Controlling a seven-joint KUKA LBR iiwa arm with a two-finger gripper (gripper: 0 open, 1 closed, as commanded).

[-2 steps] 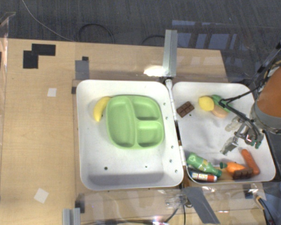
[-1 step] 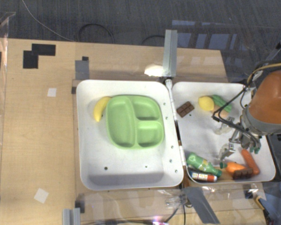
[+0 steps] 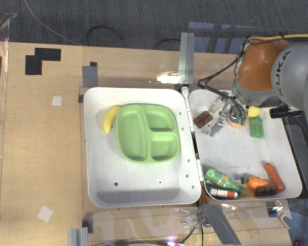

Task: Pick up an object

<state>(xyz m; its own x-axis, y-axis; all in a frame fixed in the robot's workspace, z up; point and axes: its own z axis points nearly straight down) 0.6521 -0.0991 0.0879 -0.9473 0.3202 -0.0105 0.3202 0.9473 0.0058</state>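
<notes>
My gripper (image 3: 218, 123) hangs low over the upper left part of the right bin (image 3: 236, 152), below the arm's orange band (image 3: 259, 65). A small brown block (image 3: 203, 119) lies just to its left, close to it but not visibly held. Just right of the gripper sits a round tan piece (image 3: 238, 123), partly covered by the wrist. A yellow lemon-like item (image 3: 253, 111) and a green object (image 3: 256, 127) lie further right.
Along the right bin's front edge lie a green bottle (image 3: 220, 178), a carrot (image 3: 256, 182), a red sausage (image 3: 273, 176) and a dark brown piece (image 3: 266, 190). The left bin (image 3: 138, 183) holds a green divided plate (image 3: 146, 132) and a banana (image 3: 110, 118).
</notes>
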